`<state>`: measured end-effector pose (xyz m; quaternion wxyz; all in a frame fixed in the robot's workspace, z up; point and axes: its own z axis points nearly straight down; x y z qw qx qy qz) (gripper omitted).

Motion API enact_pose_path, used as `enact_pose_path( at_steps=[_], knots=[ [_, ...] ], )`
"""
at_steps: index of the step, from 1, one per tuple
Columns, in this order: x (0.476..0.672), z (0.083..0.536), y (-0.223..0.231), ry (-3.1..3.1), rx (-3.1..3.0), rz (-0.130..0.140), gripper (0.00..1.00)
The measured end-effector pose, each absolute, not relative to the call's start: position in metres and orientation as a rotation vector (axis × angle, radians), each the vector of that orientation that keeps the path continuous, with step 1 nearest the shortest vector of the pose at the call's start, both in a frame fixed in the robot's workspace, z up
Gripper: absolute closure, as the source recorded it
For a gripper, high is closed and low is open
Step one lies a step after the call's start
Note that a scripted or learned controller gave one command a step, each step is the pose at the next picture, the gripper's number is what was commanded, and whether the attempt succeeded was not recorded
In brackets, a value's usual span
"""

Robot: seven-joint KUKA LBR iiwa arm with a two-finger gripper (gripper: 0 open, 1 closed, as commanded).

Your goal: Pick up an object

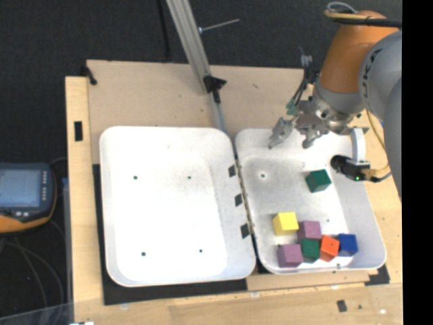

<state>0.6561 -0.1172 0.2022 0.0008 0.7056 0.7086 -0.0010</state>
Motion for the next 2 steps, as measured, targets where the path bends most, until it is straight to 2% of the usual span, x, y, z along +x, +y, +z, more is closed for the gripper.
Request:
enact_pose_path(
  at_steps=[2],
  knots=[
    [0.656, 0.2022, -0.1174, 2.226, 2.215, -0.004, 0.0]
  ],
)
